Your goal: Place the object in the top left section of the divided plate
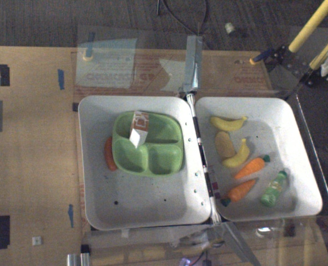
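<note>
Carton (137, 129), white with a red-orange end, is already on the green divided plate (175, 127), lying roughly over its top left section. It looks tilted to us, though: the red end seems propped up on the far rim and the white end points down toward the divider. We honestly can't say if it's lying flat or just leaning.

As for the gripper, we can't tell from this shot whether it's released or clenched, so we're not calling it.

What could go wrong from here, as we see it:
- if the carton really is propped on the rim, any bump to the plate could tip it over the divider into the next section, or off the back edge into the left bin (97, 193)
- the plate looks light, so a nudge might slide it into the orange carrot (109, 153) just beside its left edge

The bananas, carrots and green bottle (273, 189) in the right bin (305, 165) are well apart.
</note>
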You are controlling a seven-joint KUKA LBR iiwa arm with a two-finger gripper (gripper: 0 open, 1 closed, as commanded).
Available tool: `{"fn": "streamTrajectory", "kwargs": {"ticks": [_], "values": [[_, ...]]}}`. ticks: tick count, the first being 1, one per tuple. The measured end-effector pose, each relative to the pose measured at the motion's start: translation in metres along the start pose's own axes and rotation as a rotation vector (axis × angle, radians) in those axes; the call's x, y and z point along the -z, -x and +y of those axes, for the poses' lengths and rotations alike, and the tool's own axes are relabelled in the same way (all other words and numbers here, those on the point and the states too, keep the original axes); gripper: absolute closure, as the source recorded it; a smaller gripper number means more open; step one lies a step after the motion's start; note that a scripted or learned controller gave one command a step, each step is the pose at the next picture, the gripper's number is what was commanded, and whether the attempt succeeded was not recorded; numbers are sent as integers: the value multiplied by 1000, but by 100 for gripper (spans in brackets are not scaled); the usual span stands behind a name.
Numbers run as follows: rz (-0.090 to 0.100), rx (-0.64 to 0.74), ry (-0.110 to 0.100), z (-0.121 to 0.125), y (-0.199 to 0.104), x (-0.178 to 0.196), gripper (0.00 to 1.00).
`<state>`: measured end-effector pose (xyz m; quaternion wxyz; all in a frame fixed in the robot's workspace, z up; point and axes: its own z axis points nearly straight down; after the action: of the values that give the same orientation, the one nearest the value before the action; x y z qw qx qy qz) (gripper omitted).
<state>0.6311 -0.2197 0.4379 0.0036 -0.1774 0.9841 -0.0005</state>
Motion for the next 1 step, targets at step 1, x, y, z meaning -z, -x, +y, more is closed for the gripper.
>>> {"fn": "streamTrajectory", "kwargs": {"ticks": [1], "values": [[-1, 207, 0, 0, 0, 0, 100]]}}
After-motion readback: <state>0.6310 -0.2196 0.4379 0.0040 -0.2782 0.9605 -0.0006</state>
